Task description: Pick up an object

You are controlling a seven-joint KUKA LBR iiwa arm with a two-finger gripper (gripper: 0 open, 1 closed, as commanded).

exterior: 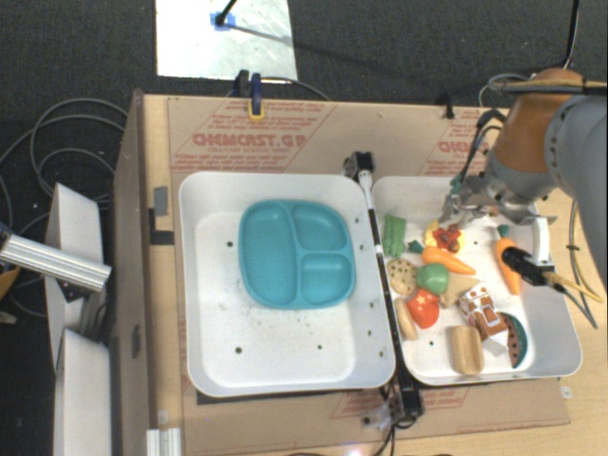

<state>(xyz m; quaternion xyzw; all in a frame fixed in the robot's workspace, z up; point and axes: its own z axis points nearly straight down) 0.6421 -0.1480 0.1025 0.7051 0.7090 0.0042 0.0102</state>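
The arm (549, 145) enters from the right and ends over the rear part of the right bin (568, 351). The tool (460, 209) sits low above that bin's rear floor, just behind a small red and yellow toy piece (445, 237). Whether the tool is apart or together cannot be determined, and no item can be seen clamped in it.

The candidate objects are toy foods, all grouped in the right bin:
- a green vegetable (394, 233) along the left wall;
- a speckled cookie (401, 274) in front of it;
- a carrot (448, 260) lying across the middle, touching a round green fruit (434, 278);
- a red tomato (424, 309) beside a pale bread stick (407, 322);
- a tan bread loaf (465, 350) at the front;
- a cake slice (482, 313) and a watermelon wedge (516, 341) at the front right.

The left bin (204, 283) holds a teal divided plate (294, 253), lying flat near its centre. Both bins rest side by side on the surface (285, 141), which is covered by a printed cardboard sheet.
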